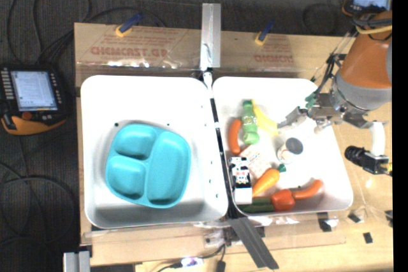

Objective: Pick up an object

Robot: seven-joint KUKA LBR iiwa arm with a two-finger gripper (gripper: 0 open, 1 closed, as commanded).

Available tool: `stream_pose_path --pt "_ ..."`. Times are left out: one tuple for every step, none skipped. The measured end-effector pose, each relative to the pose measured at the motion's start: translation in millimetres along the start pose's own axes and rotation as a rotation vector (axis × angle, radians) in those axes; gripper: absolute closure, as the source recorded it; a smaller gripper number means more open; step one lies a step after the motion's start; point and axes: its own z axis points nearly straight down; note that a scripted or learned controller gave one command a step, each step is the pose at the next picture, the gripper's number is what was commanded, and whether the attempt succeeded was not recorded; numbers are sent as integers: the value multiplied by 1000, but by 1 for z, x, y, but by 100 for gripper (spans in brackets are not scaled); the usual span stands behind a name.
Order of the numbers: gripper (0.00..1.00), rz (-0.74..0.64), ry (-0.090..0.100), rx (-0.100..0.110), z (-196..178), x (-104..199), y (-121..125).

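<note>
Brown board (146, 48) stamped "CHEMCAST GP" behind the bins — tool (306, 113) over right bin (331, 162), finger state indiscernible.

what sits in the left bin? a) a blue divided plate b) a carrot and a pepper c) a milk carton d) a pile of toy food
a: the left bin holds a blue divided plate, while the toy food, such as the carrot, lies in the right bin.

Robot lab, teach pendant (29, 99), taped bins (95, 92)
</note>
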Motion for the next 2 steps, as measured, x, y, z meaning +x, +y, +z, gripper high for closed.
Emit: stream_pose_path --pt "0 -21 -1 -4 102 44 23" --pt "0 -135 -6 -18 115 40 -27"
